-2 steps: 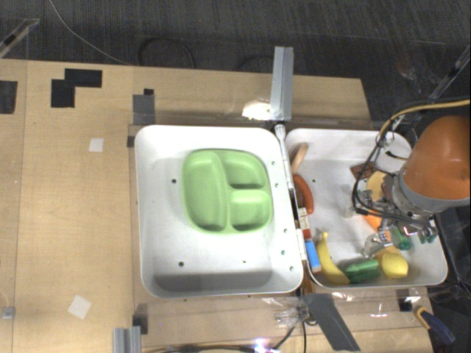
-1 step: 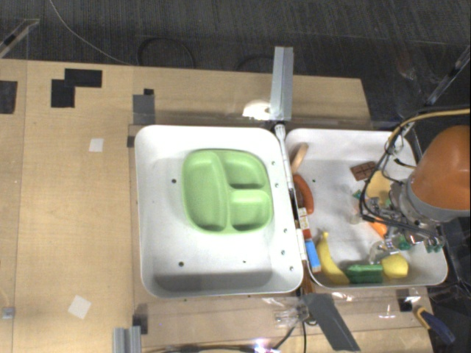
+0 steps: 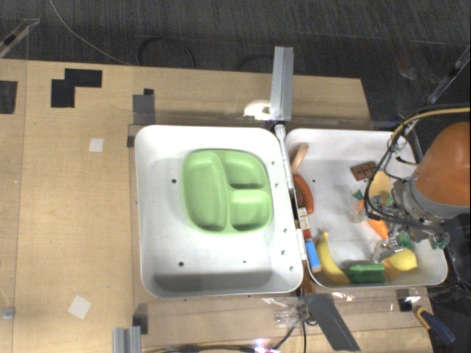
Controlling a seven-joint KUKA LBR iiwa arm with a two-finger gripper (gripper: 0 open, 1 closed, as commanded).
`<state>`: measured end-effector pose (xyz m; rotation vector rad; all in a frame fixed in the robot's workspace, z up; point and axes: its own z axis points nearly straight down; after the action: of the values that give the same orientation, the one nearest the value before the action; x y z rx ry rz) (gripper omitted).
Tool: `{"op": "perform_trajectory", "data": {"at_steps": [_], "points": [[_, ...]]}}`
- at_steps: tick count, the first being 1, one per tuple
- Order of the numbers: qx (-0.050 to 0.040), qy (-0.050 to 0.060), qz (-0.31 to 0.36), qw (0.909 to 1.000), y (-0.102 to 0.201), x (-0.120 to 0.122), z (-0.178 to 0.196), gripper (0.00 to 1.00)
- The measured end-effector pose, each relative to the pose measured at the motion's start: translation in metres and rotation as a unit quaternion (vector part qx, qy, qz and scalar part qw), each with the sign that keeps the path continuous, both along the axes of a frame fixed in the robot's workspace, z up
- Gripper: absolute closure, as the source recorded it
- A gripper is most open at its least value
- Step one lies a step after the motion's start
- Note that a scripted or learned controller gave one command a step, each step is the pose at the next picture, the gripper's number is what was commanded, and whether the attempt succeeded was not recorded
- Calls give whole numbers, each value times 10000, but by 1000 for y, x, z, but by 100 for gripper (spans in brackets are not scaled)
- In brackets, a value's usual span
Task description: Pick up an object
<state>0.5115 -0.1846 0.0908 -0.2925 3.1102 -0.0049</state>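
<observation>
Where bins meet, green tray [image 3: 224,191] left, banana [image 3: 329,259] right

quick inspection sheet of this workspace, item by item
surface: wooden bench bearing the left bin and the right bin, side by side.
job's things: in the right bin, a banana, green block, yellow lemon-like piece, orange piece, brown block, red piece and blue piece along its left wall.
clutter: green divided tray in the left bin.
grippers: gripper low over the right bin's near right corner; jaws too hidden to judge.
cables: black cables looped at the wrist.
surroundings: dark carpet beyond the bench.
</observation>
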Motion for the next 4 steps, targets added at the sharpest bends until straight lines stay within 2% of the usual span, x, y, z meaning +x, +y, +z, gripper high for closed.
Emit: {"op": "perform_trajectory", "data": {"at_steps": [1, 2, 3, 4], "points": [[-24, -95, 30, 9999, 1, 6, 15, 100], [-22, -89, 32, 10000, 1, 6, 14, 0], [-13, 21, 233, 9997, -4, 47, 0, 0], [1, -9, -498, 9988, -20, 22, 1, 0]]}}
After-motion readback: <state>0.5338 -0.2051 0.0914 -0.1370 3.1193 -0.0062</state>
